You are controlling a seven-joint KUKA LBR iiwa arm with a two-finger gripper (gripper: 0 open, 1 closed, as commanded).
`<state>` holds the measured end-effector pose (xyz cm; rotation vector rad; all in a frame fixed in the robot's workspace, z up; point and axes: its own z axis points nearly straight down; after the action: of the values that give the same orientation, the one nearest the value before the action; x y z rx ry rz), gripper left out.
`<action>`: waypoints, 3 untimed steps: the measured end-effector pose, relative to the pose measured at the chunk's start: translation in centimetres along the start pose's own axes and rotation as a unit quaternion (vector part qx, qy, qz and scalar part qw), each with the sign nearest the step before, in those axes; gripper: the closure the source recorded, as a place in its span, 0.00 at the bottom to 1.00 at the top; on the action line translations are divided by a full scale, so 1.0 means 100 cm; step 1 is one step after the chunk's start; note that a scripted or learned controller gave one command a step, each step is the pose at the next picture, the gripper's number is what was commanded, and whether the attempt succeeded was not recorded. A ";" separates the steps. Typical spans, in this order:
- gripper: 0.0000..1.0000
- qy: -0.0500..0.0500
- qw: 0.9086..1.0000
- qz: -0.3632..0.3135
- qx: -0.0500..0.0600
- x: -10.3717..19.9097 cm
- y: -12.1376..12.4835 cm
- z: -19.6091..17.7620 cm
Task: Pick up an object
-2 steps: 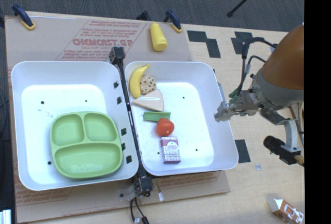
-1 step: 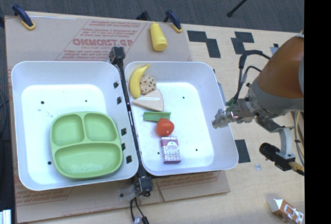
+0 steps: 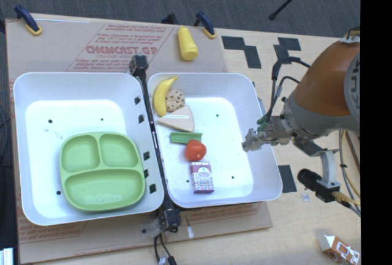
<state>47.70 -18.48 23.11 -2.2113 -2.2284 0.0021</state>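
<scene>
Nothing is picked up yet: the tomato (image 3: pixel 196 150) lies in the right bin (image 3: pixel 242 89) with a green stick (image 3: pixel 185 138) touching its upper side, a red carton (image 3: pixel 202 177) just below it, and a sandwich wedge (image 3: pixel 179 118), cookie (image 3: pixel 175 98) and banana (image 3: pixel 162 94) above. The gripper (image 3: pixel 252 140) hovers over the bin's right edge, well apart from the tomato, carrying nothing; whether its fingers are spread or pressed together I cannot tell

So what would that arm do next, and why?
Probably slide left, further into the right bin: the end effector sits at its right wall, while the tomato and small red box lie nearer the middle, untouched.
</scene>
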 end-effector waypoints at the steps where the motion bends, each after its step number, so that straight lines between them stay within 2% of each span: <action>1: 1.00 0.000 1.000 -0.001 0.000 0.107 0.013 0.040; 2: 0.00 -0.001 1.000 0.000 0.000 0.106 0.013 0.039; 3: 0.00 0.000 1.000 0.001 0.001 0.060 0.045 0.140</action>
<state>52.11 -12.42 9.10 -2.2119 -2.2263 0.0052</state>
